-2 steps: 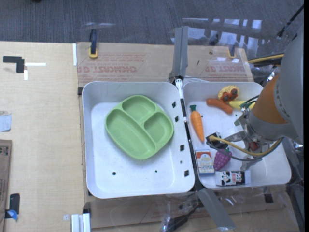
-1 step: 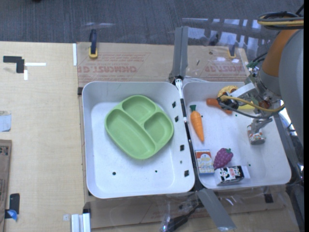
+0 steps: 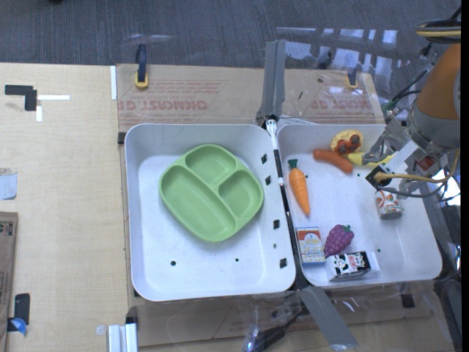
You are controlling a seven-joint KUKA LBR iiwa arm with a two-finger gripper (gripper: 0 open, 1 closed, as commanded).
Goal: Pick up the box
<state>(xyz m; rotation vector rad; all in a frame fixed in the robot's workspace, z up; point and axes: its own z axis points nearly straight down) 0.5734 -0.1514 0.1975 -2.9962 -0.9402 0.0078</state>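
Observation:
A small orange and white box (image 3: pixel 309 244) lies flat near the front left of the right bin (image 3: pixel 410 259), against the divider. Beside it, at the front, lies a black and white carton (image 3: pixel 348 265). My gripper (image 3: pixel 377 156) hangs over the right bin's far right side, above and behind a small can (image 3: pixel 390 204), well apart from both boxes. Nothing shows between its fingers.
Purple grapes (image 3: pixel 338 237) touch the box and the carton. A carrot (image 3: pixel 299 187) lies near the divider, an orange sausage-like piece (image 3: pixel 333 160) and a yellow and red toy (image 3: pixel 346 141) at the back. A green divided plate (image 3: pixel 211 191) sits in the left bin (image 3: pixel 146 262).

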